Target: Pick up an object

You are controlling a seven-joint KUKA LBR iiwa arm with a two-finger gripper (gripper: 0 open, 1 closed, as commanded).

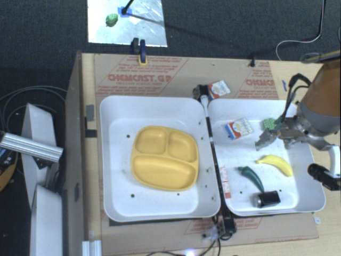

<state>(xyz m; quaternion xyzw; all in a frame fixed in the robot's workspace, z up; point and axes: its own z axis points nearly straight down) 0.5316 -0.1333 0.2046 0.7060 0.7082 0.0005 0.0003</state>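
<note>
The right bin (303, 204) holds a yellow banana (277, 164), a dark green utensil (251, 176), a black cylinder (267, 198), a small white, blue and red carton (238, 128) and a small green object (269, 124). My gripper (276, 141) hangs over the right bin's middle right, just above the banana and just below the green object. Its fingers stand apart, open, with nothing between them. The arm's orange band (326, 94) rises at the right edge.
The left bin (114, 143) carries a yellow divided plate (162, 158). A small carton (218, 89) lies on the cardboard behind the bins. A black part (324, 176) juts over the right bin's right rim.
</note>
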